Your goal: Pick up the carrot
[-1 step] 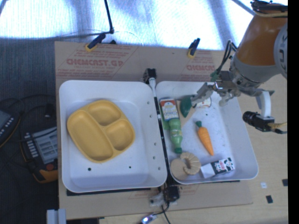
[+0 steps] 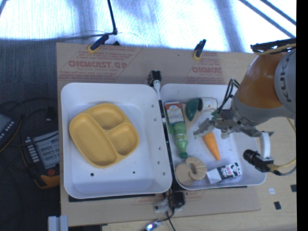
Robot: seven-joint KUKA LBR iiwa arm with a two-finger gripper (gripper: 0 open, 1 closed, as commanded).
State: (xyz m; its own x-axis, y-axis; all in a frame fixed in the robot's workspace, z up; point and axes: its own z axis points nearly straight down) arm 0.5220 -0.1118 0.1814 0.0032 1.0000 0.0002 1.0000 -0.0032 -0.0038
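Observation:
The carrot (image 2: 212, 146) is a small orange cone lying in the right bin (image 2: 250, 181), wide end toward the back and tip toward the front. My gripper (image 2: 213, 130) hovers just behind and over its wide end. It is open, with one finger (image 2: 201, 128) to the carrot's left and the other to its right. The carrot rests on the bin floor, and nothing is gripped between the fingers.
Left of the carrot lies a green bottle (image 2: 178, 130) with a red label. A dark green item (image 2: 193, 108) sits behind it. A round tan piece (image 2: 192, 170) and a small black-and-white carton (image 2: 226, 172) lie in front. The left bin (image 2: 77, 179) holds a yellow divided plate (image 2: 103, 134).

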